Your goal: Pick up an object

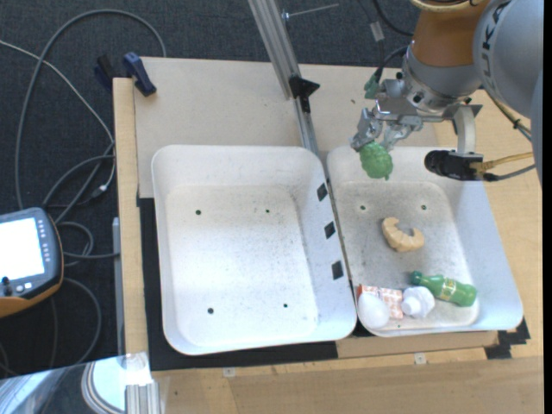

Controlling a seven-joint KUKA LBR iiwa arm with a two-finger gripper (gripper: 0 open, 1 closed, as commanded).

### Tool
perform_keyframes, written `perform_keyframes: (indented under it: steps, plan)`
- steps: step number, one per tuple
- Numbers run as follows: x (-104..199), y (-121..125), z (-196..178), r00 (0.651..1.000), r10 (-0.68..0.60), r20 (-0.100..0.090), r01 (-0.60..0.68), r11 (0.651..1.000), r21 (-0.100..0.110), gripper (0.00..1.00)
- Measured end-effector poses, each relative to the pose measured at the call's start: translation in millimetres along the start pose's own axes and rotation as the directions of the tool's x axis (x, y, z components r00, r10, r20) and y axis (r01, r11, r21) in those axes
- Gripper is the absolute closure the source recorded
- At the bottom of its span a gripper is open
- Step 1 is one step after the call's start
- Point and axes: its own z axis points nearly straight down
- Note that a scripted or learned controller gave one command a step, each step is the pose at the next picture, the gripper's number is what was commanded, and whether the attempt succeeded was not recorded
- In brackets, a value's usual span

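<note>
A green leafy object (376, 160) is seen pinched between the closed fingers of the gripper (373, 145), hung above the far rim of the right bin (483, 231), evidently lifted clear so the pick can be judged. Nearer than it in that bin, a tan crescent pastry (402, 235), a green bottle (444, 289) and a white packet (379, 304) are left lying.

Arm reaches in from right, wrist pointing down, hand (373, 147) closed on green object (377, 161), raised.
</note>
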Motion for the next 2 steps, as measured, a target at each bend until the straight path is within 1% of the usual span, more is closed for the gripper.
perform_keyframes:
  steps: [1,2]
  plan:
    - [47.4,-2.6,4.8,1.000,0.000,0.000,0.000,1.000,0.000,1.00]
    - [107.9,-13.1,1.6,1.000,-0.001,0.000,0.001,1.000,0.000,1.00]
